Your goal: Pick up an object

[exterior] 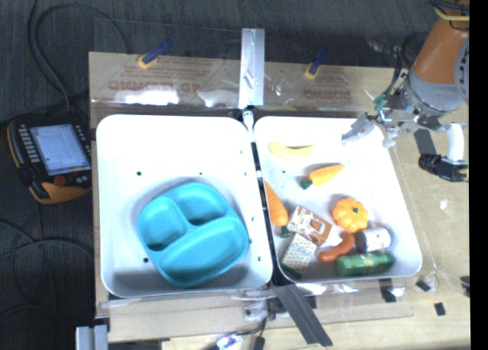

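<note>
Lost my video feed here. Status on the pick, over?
Gripper above right bin's upper right corner, nothing seen in it. Banana and small carrot nearest, untouched. Path unobstructed.

The grey arm with its orange band [436, 55] reaches in over the right bin's [396, 181] far right corner, gripper [371, 129] hanging there

Two bins [107, 211], one blue plate [193, 232], two carrots [324, 175], one banana [290, 149]

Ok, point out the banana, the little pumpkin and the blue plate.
banana [290, 149], camera view, middle of its curve
pumpkin [350, 214], camera view, top of its body
blue plate [169, 221], camera view, left compartment floor
</note>
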Controlling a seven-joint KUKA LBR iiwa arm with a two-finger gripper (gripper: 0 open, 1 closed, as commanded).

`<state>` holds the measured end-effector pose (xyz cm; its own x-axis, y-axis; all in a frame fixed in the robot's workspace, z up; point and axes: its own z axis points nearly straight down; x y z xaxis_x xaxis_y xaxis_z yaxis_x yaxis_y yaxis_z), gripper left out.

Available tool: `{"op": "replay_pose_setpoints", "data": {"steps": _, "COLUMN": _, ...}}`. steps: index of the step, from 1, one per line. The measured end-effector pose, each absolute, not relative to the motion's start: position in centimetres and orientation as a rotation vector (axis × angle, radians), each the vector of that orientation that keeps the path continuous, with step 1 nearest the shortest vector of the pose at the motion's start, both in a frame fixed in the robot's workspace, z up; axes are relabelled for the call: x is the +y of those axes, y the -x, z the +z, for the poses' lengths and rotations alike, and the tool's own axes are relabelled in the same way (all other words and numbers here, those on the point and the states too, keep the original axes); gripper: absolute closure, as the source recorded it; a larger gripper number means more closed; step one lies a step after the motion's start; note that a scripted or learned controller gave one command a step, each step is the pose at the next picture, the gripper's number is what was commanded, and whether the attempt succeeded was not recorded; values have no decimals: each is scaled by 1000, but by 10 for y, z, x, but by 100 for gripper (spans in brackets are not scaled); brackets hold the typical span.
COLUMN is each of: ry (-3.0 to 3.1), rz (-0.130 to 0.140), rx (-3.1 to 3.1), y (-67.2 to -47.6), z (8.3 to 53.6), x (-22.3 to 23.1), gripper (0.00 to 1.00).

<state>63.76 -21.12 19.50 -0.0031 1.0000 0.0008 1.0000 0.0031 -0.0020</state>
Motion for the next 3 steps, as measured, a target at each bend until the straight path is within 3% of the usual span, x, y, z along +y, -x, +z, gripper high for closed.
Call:
{"op": "replay_pose_setpoints", "data": {"steps": 1, "ry": 2442, "rz": 7, "rx": -1980, "y": -655, "z": 296, "x": -218, "gripper": 0}}
{"op": "replay_pose_setpoints", "data": {"steps": 2, "ry": 2188, "rz": 3, "rx": -2252, "y": -586, "z": 185, "x": -198, "gripper": 0}}
{"op": "replay_pose_setpoints", "data": {"steps": 3, "ry": 2157, "rz": -1, "rx": -2284, "y": -598, "z": 99, "x": -175, "gripper": 0}}
